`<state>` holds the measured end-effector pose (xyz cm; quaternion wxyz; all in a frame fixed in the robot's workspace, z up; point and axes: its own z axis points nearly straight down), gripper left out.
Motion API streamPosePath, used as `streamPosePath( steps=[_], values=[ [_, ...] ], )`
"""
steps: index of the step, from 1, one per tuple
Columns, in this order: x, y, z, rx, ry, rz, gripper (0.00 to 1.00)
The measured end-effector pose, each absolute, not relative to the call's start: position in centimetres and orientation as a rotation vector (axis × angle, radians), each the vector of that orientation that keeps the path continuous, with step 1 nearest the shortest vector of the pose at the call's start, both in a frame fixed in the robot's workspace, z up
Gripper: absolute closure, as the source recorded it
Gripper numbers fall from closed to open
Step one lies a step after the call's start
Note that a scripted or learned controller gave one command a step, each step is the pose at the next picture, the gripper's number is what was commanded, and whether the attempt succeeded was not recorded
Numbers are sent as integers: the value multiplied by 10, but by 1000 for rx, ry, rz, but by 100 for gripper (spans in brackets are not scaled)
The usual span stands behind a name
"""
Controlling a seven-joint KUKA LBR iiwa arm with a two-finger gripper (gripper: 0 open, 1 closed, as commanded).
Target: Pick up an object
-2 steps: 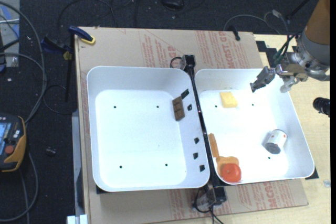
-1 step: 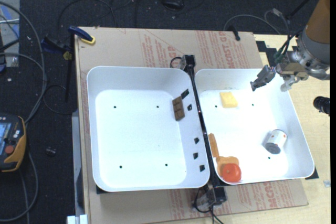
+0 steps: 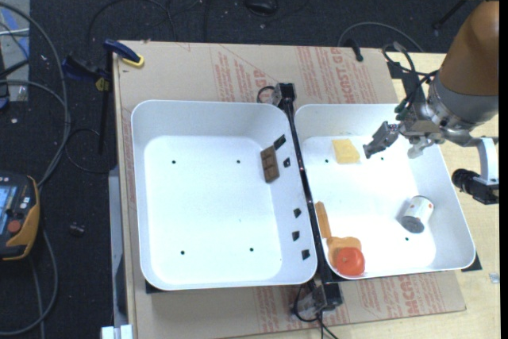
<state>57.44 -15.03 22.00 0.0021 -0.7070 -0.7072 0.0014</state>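
Observation:
My gripper point(image 3: 398, 144) hangs over the back of the right bin point(image 3: 444, 171), open, with nothing between its fingers. One dark fingertip point(image 3: 375, 144) is just right of a pale yellow block point(image 3: 345, 151) lying near the bin's back wall, apart from it. A small white and grey cylinder point(image 3: 415, 213) lies on its side further forward, on the right. An orange-handled tool with a red round end point(image 3: 347, 256) rests in the front left corner of this bin. A brown bar point(image 3: 270, 164) leans on the right wall of the left bin point(image 3: 159, 131).
The grey arm with its orange band point(image 3: 475, 44) comes in from the right above the right bin's back corner. A black divider with clips point(image 3: 300, 186) runs between the bins. Cables and a blue-yellow clamp point(image 3: 123, 53) lie beyond the bench.

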Motion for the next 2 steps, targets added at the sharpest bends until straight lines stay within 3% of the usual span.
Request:
streamPosePath(
  steps=[1,2],
  values=[
    [564,-151,171,-2219,-2219,4,0],
    [570,-156,114,-2219,-2218,5,0]
  ],
)
